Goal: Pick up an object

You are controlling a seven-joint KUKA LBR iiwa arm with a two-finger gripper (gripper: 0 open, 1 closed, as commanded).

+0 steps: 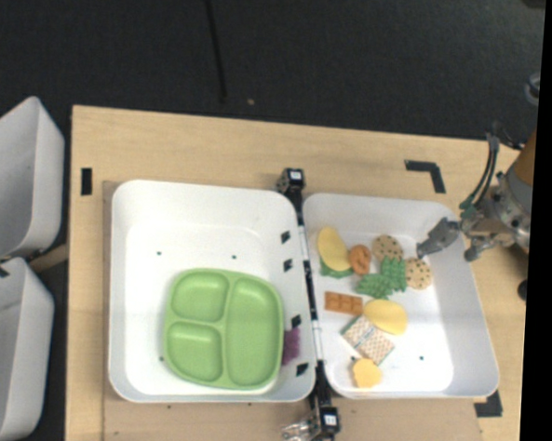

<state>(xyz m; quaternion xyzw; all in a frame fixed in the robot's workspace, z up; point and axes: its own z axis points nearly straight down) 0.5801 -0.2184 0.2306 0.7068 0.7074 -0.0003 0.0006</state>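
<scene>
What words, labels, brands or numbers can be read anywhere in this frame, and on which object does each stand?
None can be read.
The patterned packet in the right bin shows a checkered print, too small and blurred to tell if it holds lettering.
The green divided plate in the left bin is plain.
The black corner marks on the bench are shapes, not text.

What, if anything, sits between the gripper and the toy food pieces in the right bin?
Nothing visible does. The gripper hangs over the right bin near its far right side, and the closest piece, a speckled cookie, lies just beside it with bare white floor between them.
</scene>
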